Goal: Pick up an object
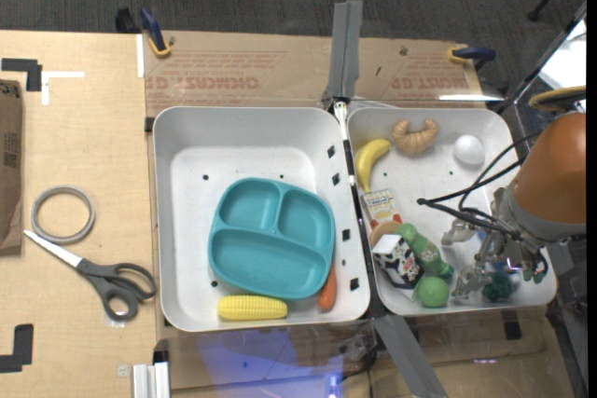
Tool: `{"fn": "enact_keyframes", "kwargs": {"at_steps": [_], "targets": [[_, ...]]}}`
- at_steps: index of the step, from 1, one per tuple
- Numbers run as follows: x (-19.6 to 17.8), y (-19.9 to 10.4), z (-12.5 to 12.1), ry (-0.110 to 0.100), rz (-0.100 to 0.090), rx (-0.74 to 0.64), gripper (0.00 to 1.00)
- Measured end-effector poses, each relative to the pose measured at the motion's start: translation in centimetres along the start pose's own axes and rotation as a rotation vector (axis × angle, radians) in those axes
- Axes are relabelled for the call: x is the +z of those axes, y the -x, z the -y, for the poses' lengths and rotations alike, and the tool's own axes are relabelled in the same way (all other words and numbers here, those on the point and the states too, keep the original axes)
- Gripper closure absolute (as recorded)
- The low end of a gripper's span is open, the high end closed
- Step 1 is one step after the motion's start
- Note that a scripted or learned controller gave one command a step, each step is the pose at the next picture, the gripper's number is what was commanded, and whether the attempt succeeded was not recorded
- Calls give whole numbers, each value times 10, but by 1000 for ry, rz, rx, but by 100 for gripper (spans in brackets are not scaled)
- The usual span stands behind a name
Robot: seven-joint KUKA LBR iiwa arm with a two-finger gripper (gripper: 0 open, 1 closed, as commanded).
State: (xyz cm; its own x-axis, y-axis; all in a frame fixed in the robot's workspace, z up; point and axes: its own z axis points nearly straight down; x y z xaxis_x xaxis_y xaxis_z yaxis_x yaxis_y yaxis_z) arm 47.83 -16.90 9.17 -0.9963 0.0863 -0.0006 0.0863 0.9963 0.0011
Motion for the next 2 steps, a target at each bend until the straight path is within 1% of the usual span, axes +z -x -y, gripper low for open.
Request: {"fn": "enact_keyframes", "kwargs": {"at_steps": [1, 2], "targets": [[-34, 29, 51, -1, 3, -13, 0], [-18, 21, 50, -10, 50, -61, 0]]}}
